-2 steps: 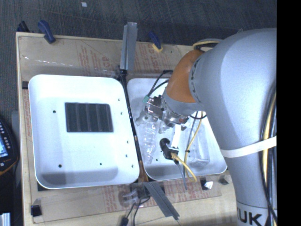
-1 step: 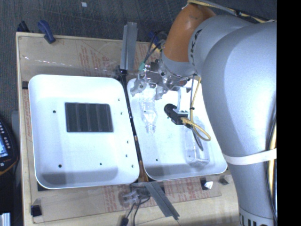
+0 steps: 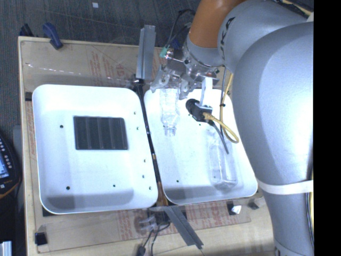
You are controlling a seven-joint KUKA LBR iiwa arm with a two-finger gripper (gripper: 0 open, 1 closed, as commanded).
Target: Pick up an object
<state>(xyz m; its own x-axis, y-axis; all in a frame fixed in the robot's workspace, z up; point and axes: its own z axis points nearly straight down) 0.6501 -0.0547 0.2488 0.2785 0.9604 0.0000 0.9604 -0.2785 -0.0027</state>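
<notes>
Clear plastic bottle (image 3: 169, 112) hangs directly beneath claw (image 3: 171, 85), neck up, apparently pinched between fingers, over far end of right bin (image 3: 186, 193). Second bottle (image 3: 221, 164) lies well off. Step: lift underway, probably. Next: raise straight, keep grip steady.

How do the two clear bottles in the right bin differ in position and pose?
The upper bottle lies near the bin's far-left part, just below the hand; the lower bottle lies along the near-right wall, away from it. The upper one looks shorter. Both are transparent and lie lengthwise.
</notes>
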